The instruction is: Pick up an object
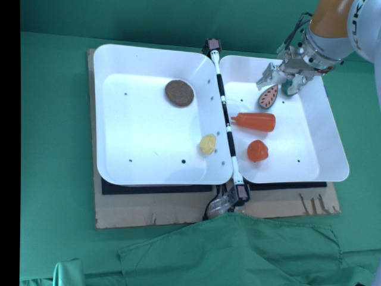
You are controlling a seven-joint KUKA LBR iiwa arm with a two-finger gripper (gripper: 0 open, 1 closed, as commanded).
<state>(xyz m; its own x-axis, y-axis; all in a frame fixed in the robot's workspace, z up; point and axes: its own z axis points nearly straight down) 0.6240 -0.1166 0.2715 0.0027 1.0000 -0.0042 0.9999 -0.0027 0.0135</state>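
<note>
1. The bench is covered in green cloth, and a crumpled fold of the cloth lies along its near edge.
2. A flat brown cardboard sheet lies on the bench under the two bins.
3. The left bin is white and shallow. It sits just beside the right bin, with a thin black and white bar running between them.
4. The grey arm with its orange band reaches in over the far right corner of the bench.
5. The pincer hangs over the far part of the right bin. Its fingers are spread apart and pinch nothing.
6. An orange toy bottle lies on its side near the middle of the right bin, close to the bar.
7. A round brown disc lies flat in the far part of the left bin.
8. A watermelon slice toy lies in the right bin just below the pincer, green rind on one side.
9. A red-orange round thing sits near the front of the right bin.
10. A small yellow thing sits by the right wall of the left bin.
</note>
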